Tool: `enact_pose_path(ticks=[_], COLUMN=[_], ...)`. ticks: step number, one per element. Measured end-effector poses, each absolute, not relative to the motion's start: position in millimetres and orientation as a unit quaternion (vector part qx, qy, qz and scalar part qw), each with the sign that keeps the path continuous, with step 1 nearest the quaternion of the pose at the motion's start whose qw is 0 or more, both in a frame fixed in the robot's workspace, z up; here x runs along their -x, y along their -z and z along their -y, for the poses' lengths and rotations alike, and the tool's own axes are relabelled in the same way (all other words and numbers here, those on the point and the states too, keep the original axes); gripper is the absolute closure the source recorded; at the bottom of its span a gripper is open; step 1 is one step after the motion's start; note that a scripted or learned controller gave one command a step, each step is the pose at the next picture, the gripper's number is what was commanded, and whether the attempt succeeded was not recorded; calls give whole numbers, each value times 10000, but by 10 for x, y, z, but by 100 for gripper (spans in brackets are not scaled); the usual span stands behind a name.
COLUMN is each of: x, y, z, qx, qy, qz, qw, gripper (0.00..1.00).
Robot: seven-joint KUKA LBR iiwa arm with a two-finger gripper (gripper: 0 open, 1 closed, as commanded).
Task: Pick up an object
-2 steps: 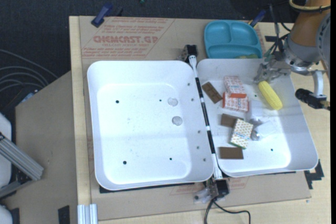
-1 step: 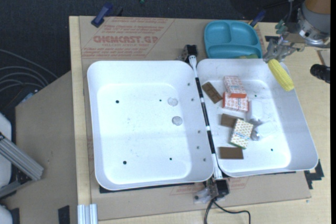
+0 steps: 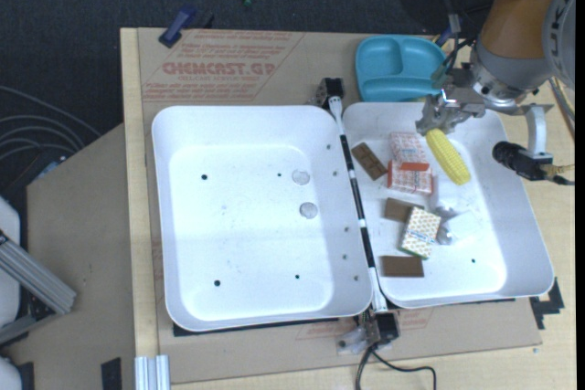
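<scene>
Corn cob [image 3: 449, 155]: you see it lying yellow in the right bin [image 3: 512, 224], far side, slanting toward the near right.
Gripper [image 3: 439, 118]: it hangs just at the cob's far-left end; you cannot tell how wide the claw stands or whether it grips anything.
Red-and-white packet [image 3: 409, 163]: just left of the cob.
Brown pieces [image 3: 369, 160]: scattered left and nearer.
Green-and-white box [image 3: 420, 232]: nearer, mid-bin.
Left bin [image 3: 183, 151]: two small discs [image 3: 303, 194].
Blue dish [image 3: 398, 67]: beyond the right bin.
</scene>
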State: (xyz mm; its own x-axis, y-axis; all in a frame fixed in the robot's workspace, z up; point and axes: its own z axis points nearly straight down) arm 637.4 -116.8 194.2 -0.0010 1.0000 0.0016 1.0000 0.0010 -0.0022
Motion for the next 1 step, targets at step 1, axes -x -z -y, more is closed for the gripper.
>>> enact_pose_path(ticks=[1], x=[-6162], y=[-1993], z=[157], qx=[7064], qy=[-6], qz=[7078], qw=[20], gripper=[100])
